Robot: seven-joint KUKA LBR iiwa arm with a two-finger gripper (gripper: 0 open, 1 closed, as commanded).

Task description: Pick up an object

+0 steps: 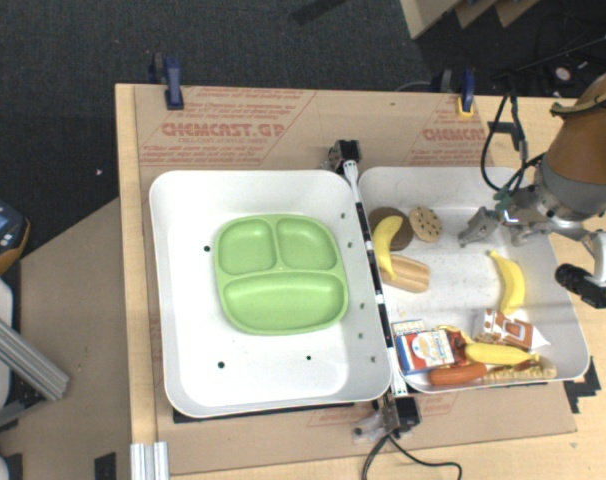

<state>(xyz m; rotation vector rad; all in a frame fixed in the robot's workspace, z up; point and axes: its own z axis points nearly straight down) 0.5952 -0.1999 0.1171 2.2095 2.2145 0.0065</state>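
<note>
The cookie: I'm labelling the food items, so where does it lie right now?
The cookie lies in the right bin, near its upper left corner, just right of a brown round item and above the bread roll.

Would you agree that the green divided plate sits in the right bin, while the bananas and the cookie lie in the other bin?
Not quite: the camera view shows the green divided plate in the left bin. The bananas and the cookie lie in the right bin.

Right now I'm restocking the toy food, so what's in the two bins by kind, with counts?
Bananas: 3
Cookies: 2
Bread roll: 1
Sausage: 1
Small cartons: 2
Green divided plate: 1
Total: 10
</note>
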